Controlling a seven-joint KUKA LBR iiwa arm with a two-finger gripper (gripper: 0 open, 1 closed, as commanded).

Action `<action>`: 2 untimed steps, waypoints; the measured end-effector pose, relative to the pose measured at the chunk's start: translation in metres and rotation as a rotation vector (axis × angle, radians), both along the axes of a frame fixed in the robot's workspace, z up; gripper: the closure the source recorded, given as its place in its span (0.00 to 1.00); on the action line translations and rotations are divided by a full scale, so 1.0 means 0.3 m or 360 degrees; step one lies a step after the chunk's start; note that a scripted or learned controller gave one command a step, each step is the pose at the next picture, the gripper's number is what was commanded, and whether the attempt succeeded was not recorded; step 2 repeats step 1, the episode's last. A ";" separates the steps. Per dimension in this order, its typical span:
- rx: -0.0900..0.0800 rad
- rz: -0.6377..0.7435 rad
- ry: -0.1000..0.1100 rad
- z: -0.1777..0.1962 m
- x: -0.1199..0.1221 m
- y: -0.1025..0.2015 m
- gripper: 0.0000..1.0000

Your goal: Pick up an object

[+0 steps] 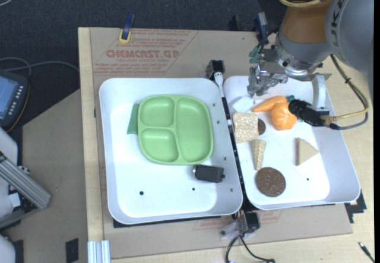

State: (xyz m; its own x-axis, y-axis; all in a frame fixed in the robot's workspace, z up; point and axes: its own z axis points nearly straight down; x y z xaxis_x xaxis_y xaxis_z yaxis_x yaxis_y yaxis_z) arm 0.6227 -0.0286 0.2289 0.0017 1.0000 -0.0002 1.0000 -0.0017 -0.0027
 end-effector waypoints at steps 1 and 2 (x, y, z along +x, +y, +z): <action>-0.0001 0.0005 -0.0008 -0.026 0.046 0.038 1.00; -0.0001 0.0005 -0.0008 -0.026 0.046 0.038 1.00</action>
